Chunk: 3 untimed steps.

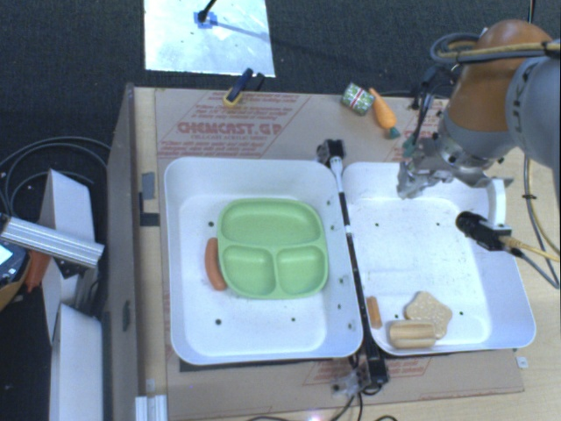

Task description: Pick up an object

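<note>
2 glossy white bins (263,345); smooth green 3-compartment tray (272,247).

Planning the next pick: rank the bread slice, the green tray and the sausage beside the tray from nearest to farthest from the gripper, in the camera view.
From the gripper, at the right bin's far edge:
1. Bread slice, right bin, near edge.
2. Green tray, middle of the left bin.
3. Sausage, left of the tray.

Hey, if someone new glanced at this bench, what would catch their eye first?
Probably the pale green three-compartment plastic tray in the middle of the left white bin, an orange sausage-shaped toy along its left side. Next, the grey arm's gripper over the right white bin's far edge.
</note>
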{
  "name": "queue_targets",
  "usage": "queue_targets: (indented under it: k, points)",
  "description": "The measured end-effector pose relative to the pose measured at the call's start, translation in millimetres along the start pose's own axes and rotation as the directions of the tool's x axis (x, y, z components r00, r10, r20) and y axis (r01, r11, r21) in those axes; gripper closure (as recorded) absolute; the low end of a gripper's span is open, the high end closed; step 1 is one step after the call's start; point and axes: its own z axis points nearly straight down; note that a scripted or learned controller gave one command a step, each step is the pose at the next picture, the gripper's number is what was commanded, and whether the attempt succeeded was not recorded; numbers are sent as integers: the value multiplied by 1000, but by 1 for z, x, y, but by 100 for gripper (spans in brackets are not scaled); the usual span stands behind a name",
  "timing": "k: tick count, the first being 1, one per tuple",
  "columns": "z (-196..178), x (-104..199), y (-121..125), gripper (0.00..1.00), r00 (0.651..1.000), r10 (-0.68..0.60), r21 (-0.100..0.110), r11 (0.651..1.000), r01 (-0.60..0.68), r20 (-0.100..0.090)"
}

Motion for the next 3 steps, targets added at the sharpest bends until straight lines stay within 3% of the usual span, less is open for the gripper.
queue_targets:
  k: [1,2,3]
  points:
    - [-23,39,-11,100,1000,0,3,1000,0,-1]
    - [-32,119,-16,100,1000,0,4,1000,0,-1]
    - [-63,71,-8,100,1000,3,3,1000,-3,1]
